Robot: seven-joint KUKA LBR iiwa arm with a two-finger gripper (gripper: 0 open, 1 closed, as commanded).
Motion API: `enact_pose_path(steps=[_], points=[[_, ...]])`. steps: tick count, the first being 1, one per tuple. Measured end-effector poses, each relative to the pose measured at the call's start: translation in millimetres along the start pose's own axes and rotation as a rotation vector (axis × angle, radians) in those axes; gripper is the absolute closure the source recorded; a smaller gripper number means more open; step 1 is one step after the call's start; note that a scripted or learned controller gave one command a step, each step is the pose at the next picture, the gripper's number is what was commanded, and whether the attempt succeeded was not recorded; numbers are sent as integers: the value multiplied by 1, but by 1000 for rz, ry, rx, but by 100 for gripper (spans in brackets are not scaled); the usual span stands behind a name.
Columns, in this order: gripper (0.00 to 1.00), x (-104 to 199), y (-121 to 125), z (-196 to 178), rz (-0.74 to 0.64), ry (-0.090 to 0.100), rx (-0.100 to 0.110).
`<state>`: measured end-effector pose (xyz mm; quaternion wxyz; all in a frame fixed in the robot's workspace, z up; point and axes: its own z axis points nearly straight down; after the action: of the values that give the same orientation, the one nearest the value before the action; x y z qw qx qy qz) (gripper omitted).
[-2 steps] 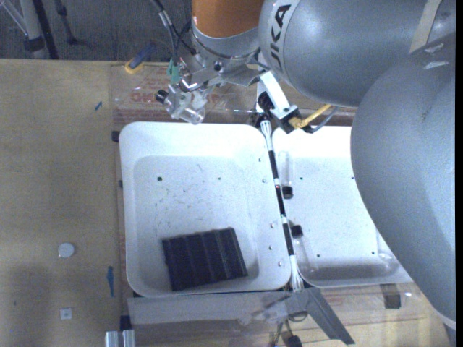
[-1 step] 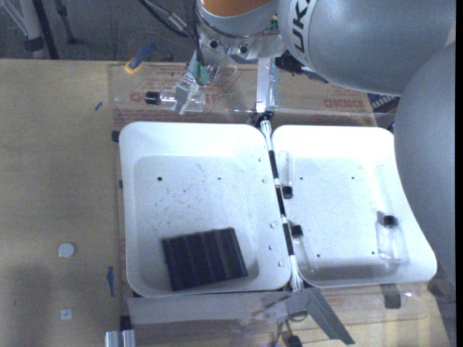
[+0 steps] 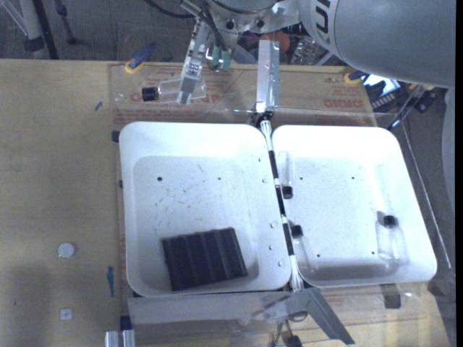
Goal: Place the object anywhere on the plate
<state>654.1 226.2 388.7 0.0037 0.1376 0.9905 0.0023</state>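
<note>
Black ribbed plate [image 3: 204, 258] sits well below the claw [image 3: 228, 78], whose fingers look spread and empty, so we'd still need the object first.

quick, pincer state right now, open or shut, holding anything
pincer: raised above the bench behind the bins, away from the dark ridged plate; open or shut cannot be told, and no object is seen in it.

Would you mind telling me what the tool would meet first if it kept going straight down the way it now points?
Probably the clear sheet on the bench behind the left bin, since the tool hangs over it, pointing down. Depth is unclear from this slant.
</note>
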Motion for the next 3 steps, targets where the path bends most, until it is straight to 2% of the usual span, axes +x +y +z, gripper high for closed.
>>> enact_pose_path(steps=[1, 2, 3], points=[[100, 0, -1, 93, -138, 6, 3], [100, -6, 1, -18, -199, 0, 0], [100, 4, -2, 135, -381, 6, 1]])
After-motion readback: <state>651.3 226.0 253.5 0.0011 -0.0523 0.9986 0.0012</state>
